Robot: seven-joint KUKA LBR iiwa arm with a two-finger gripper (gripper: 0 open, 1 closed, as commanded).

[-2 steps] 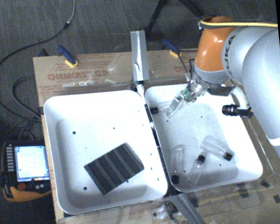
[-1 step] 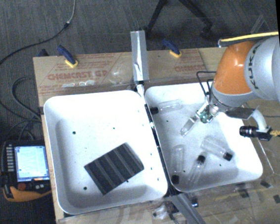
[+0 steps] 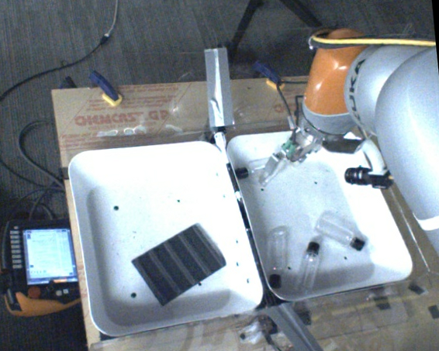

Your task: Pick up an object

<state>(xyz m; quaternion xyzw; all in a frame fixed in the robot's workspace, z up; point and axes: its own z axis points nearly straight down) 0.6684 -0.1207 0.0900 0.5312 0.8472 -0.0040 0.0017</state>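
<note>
The pincer (image 3: 295, 149) hangs over the right bin (image 3: 385, 270), holding a clear tube (image 3: 269, 169) at its tip. The lift looks under way. Next, it should go up slowly.

dim, soft, slightly blurred overhead light
</note>
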